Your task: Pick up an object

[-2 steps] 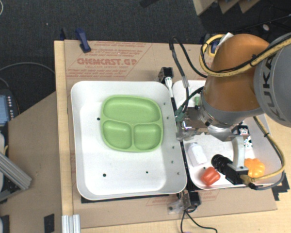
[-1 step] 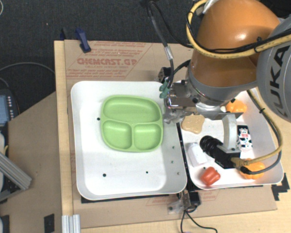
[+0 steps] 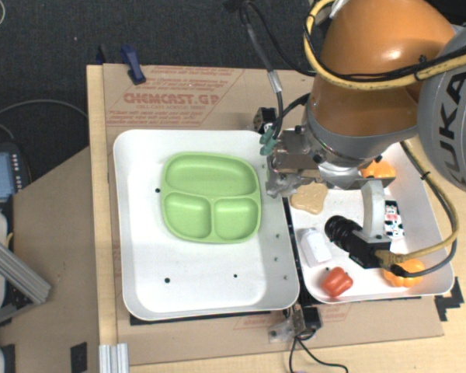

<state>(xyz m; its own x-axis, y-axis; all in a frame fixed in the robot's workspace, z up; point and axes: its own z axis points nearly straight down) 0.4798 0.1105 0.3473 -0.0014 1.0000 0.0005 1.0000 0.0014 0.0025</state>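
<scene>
Left bin [image 3: 132,231]: holds one green plate [image 3: 212,196], lying flat towards the back. There is bare floor in front of it and on its left.
Plate: wide and low with a thin rim, so I judge it a poor pick.
Gripper [image 3: 289,176]: hangs low over the wall between the two bins, just beside the plate's right edge. The wrist hides it, so I cannot tell whether it is apart or closed.
Tan piece [image 3: 309,200]: the nearest candidate, in the right bin [image 3: 416,196] just right of the gripper, close to the inner wall.
Step in hand: settling on a target. Shift right to clear the wall, centre over the tan piece, then go straight down.
White block [image 3: 317,249]: nearer the front, close to the same wall.
Red piece [image 3: 337,281]: near the front rim, with some free floor around it.
Orange piece [image 3: 404,274]: front right corner, near the rim.
Room: tight in the right bin, where the things lie near each other. The inner wall is the main snag.
</scene>
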